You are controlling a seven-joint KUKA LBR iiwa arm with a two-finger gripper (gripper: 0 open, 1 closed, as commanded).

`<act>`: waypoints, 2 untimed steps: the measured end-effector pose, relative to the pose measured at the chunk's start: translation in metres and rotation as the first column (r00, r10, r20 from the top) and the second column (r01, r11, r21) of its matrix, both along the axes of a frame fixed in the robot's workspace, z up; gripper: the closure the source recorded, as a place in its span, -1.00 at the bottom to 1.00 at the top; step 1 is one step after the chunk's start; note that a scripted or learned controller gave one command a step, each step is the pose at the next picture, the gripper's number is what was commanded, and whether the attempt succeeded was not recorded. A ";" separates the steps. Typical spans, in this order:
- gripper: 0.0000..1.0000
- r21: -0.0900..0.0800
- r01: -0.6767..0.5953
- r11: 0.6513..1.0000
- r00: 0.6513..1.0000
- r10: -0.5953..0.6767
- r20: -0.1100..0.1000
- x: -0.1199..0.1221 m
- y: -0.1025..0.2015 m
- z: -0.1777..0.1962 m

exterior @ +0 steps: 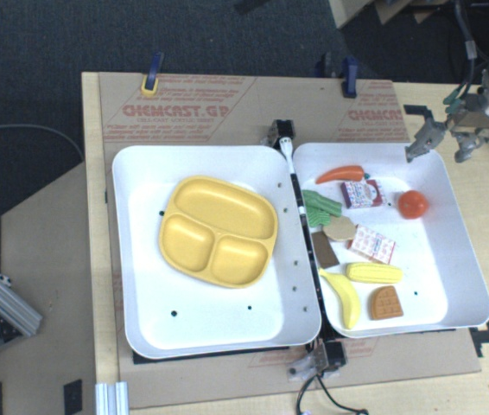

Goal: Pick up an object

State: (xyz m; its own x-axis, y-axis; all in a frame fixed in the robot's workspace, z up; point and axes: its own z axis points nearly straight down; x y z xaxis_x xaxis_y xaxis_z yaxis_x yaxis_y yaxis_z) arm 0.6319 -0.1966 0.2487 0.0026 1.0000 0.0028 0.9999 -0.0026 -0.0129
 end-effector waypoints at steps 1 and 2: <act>-1.00 -0.003 -0.003 1.000 1.000 0.003 0.014 0.002 0.000 0.008; -1.00 -0.001 -0.002 1.000 1.000 0.002 0.007 -0.008 -0.001 -0.044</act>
State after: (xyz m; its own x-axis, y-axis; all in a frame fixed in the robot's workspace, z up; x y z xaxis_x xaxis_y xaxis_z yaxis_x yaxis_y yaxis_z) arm 0.6237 -0.1976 0.2043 0.0007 1.0000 0.0016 1.0000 -0.0007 -0.0062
